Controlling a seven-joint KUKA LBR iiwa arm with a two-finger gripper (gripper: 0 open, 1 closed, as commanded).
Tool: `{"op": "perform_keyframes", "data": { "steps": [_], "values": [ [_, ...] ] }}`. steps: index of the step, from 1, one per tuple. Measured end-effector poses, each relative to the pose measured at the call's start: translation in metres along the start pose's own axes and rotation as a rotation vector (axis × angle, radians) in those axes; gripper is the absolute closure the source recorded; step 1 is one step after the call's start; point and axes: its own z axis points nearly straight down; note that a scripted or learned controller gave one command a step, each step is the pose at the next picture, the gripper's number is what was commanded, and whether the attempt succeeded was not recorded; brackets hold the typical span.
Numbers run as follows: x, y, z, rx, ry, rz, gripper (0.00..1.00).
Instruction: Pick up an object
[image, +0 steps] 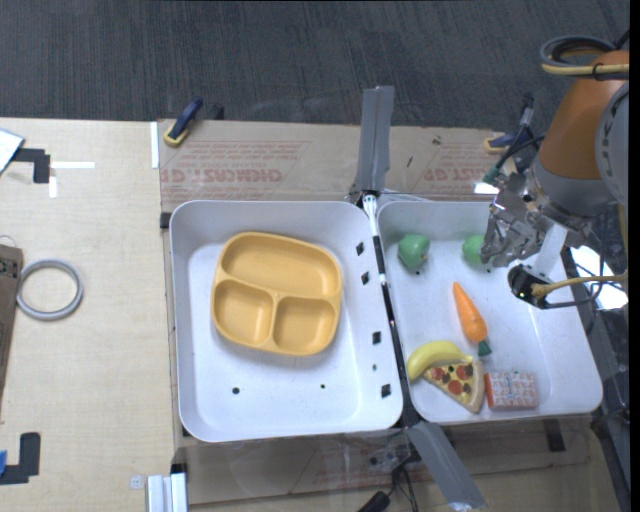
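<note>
1. Our gripper (497, 248) hangs at the far side of the right bin (560, 400), touching or just over a green fruit (474, 250); we cannot tell its state
2. We should center on this fruit before lowering
3. We keep apart from the other green piece (413, 250) and the carrot (469, 313)

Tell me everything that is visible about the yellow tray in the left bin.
The yellow tray is a rounded-corner divided plate in a yellow-orange tone, and looks like smooth plastic. It has three compartments: one wide section along the far side and two smaller ones on the near side, separated by raised ridges. It holds nothing. It lies flat, right side up, turned slightly askew, on the floor of the left bin, roughly central and nearer the far wall. It touches only the bin floor.
</note>
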Motion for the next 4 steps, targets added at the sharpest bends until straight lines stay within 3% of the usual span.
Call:
{"op": "perform_keyframes", "data": {
  "steps": [1, 2, 3, 4],
  "values": [
    [0.0, 0.0, 0.0, 0.0, 0.0, 0.001, 0.0],
    [-0.039, 0.003, 0.128, 0.001, 0.001, -0.119, 0.0],
    [-0.04, 0.003, 0.12, 0.003, 0.0, -0.117, 1.0],
    [-0.027, 0.006, 0.024, 0.0, 0.0, 0.115, 1.0]
  ]
}}
